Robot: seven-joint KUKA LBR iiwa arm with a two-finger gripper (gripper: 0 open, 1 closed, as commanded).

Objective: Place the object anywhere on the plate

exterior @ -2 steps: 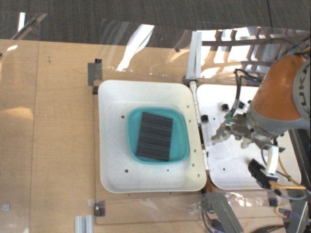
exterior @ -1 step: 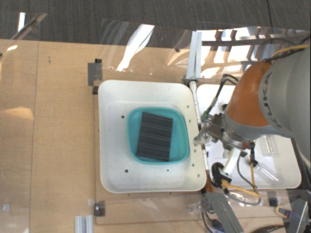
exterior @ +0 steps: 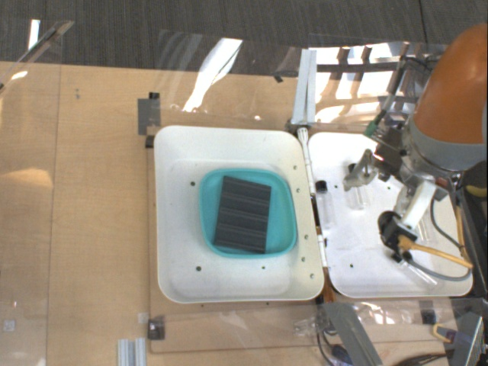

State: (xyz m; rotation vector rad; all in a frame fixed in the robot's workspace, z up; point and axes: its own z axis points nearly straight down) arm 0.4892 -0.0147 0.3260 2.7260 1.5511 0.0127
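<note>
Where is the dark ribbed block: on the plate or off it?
On it. The block lies flat within the teal plate, whose rim shows all round.

Dark block sits on the teal plate, left bin.

The plate point(exterior: 248, 214) is a teal, rounded-square dish lying flat in the middle of the left bin point(exterior: 175, 204), and the block point(exterior: 242, 214) lies flat right on it. The block is dark grey, rectangular, with ridges running across its top. It is tilted slightly clockwise and stays within the plate's rim on every side.
</note>
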